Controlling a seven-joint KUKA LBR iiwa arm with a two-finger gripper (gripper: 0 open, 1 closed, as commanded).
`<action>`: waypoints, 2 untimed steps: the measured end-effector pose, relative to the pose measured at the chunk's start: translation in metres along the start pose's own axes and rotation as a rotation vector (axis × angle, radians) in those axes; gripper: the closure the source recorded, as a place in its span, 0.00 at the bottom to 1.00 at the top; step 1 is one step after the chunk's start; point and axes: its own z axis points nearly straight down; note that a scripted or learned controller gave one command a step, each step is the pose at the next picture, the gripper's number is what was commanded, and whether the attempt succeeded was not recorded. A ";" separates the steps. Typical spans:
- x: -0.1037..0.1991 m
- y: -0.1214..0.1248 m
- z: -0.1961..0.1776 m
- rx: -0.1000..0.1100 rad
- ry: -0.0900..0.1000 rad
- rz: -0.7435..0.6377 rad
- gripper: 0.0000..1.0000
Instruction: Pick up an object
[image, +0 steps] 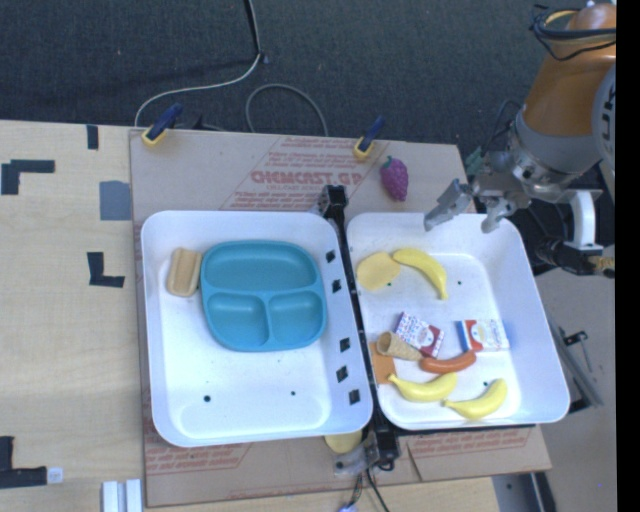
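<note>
- The grey arm with its orange band (565, 95) reaches in from the right, and its two-finger pincer (468, 208) hangs over the far rim of the right-hand shallow white bin (530, 300), fingers spread wide with nothing between them.
- One grey finger (445, 206) points down-left, the other (494, 212) sits just right of it (both above the bin's far edge).
- Inside the right bin, nearest the pincer, lies a curved yellow plastic banana (422, 268), touching a pale yellow rounded piece (375, 270) to its left.
- Toward the near side of that bin: a small red-and-white carton (420, 335), a tan cone-shaped piece (398, 347) just beside it, a blue-red-white carton (483, 335) to the right, and an orange-red sausage shape (448, 363) just below the cartons.
- Two more yellow bananas lie along the bin's near wall, one (420, 388) left of the other (480, 400), their ends close together.
- An orange flat piece (383, 368) rests by the bin's left wall.
- Outside the right bin, past its far-left corner, a purple bunch of toy grapes (395, 178) sits on the cardboard sheet (280, 175) covering the worktop.
- The left white bin (160, 390) holds a blue divided plastic tray (265, 295), with a tan bread-like slice (183, 272) touching its left edge.
- Yellow-and-blue clamps (160, 126) pin the cardboard's far edge.
</note>
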 end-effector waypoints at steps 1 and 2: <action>-0.021 0.014 0.100 0.005 -0.001 0.001 0.00; -0.035 0.049 0.195 -0.005 -0.003 -0.001 0.00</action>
